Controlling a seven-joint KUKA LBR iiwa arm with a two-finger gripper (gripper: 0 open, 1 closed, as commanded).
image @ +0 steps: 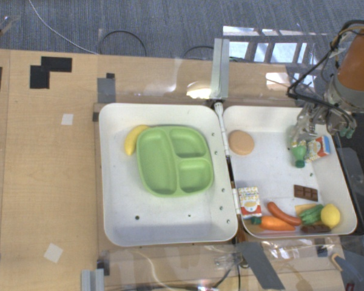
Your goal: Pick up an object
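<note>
My gripper [301, 133] hangs over the right bin's [273, 168] far right part, under the grey wrist with the orange band. Directly below its tip lies a small green object [299, 156], touching or nearly touching it. A small red, white and blue carton [321, 147] lies just right of the green object. Other pickable items in this bin are a round tan bun [241, 142], a brown chocolate bar [306, 193], a small juice-box carton [249, 200], a carrot [278, 224], a red sausage [284, 213], a green vegetable [312, 214] and a lemon [330, 215].
The left bin [118, 211] holds a green divided plate [174, 160] with a banana [133, 139] tucked at its far left edge. A metal divider [226, 162] separates the two bins. Black cables [309, 77] trail from the wrist.
</note>
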